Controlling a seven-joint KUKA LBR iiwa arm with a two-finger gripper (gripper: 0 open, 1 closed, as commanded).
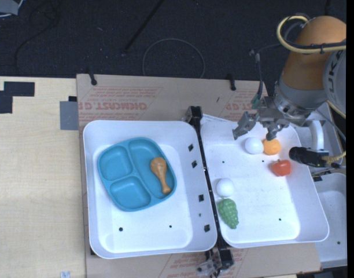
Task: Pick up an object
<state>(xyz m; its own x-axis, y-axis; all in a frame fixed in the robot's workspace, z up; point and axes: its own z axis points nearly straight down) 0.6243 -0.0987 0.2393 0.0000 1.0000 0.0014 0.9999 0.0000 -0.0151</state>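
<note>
My gripper [255,134] hangs over the far part of the right bin [304,225], its two fingers spread wide and open with nothing between them. A white ball [253,146] lies just in front of the fingertips, roughly centred between them. An orange fruit [272,147] sits touching the ball's right side, close under the right finger [273,134]. A red tomato-like piece [281,167] lies a little nearer to the front and right. Another white ball [225,186] and a green bunch [228,212] lie by the bin's left wall.
The left bin [136,242] holds a blue divided plate [116,167] with a tan drumstick [160,174] in its right compartment. A black divider [201,172] with clips runs between the bins. The right bin's front half is bare floor.
</note>
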